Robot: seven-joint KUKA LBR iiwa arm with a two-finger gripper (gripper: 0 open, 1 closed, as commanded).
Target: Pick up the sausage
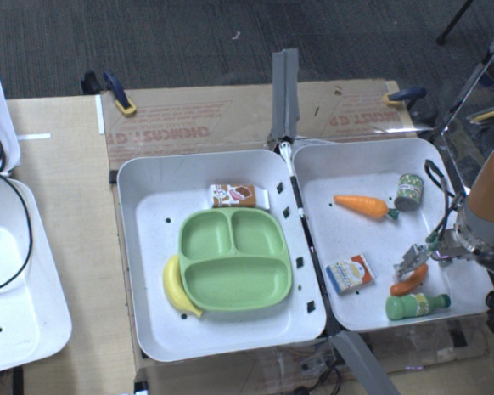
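Arm (489, 194): grey w/ orange band, enters from right edge, reaches over right bin.
Gripper (412, 260): low over right bin, lower-right area, directly above sausage; fingers look parted, nothing seen held betw. them.
Sausage (407, 284): orange-red, lying in right bin just under gripper tips, just above green bottle; contact w/ fingers can't be told.
Right bin (356, 171): white, shallow; holds 5 items.
Carrot (363, 206): orange, lying flat, upper mid of right bin.
Can (408, 192): green label, just right of carrot tip.
Small box (350, 274): white/blue, left of sausage, apart from it.
Green bottle (416, 306): on its side nr front wall of right bin.
Left bin (146, 268): white, beside right bin.
Green tray (234, 259): 3 compartments, centre of left bin.
Banana (177, 290): against tray's left edge.
Snack pack (234, 195): brown/white, just behind tray.
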